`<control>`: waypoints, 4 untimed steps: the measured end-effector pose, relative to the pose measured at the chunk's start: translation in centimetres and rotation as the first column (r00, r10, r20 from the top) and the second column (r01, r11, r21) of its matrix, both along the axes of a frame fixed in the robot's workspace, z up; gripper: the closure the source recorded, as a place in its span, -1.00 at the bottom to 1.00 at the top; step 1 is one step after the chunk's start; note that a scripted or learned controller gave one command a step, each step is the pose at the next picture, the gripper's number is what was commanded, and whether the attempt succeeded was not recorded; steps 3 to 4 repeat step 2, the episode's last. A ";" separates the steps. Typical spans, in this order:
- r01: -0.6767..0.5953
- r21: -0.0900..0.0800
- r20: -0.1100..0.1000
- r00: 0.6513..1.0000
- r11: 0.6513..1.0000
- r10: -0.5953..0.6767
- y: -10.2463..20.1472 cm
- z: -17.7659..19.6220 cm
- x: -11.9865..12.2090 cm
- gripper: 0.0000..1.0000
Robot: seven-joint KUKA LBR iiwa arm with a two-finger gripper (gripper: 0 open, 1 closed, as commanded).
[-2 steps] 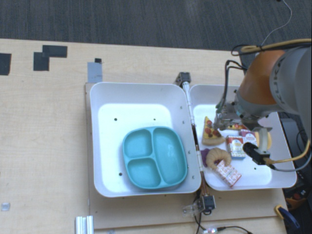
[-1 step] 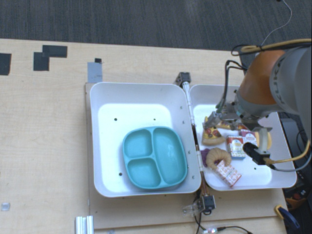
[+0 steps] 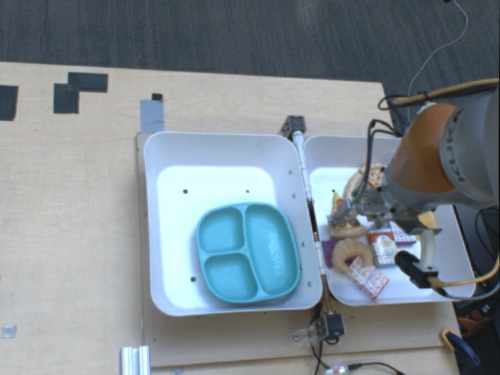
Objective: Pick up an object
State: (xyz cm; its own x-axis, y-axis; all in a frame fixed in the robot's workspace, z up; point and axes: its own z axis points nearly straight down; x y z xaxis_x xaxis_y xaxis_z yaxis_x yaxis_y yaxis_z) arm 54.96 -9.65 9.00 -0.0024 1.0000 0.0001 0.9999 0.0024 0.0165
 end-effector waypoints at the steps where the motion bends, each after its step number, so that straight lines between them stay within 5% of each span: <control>1: -0.002 -0.001 -0.002 1.000 1.000 0.002 0.0 0.8 -0.1 1.00; 2: -0.002 0.001 -0.013 1.000 1.000 0.002 3.5 9.5 -6.2 1.00; 4: -0.002 0.001 -0.013 1.000 1.000 0.002 3.5 9.5 -6.2 1.00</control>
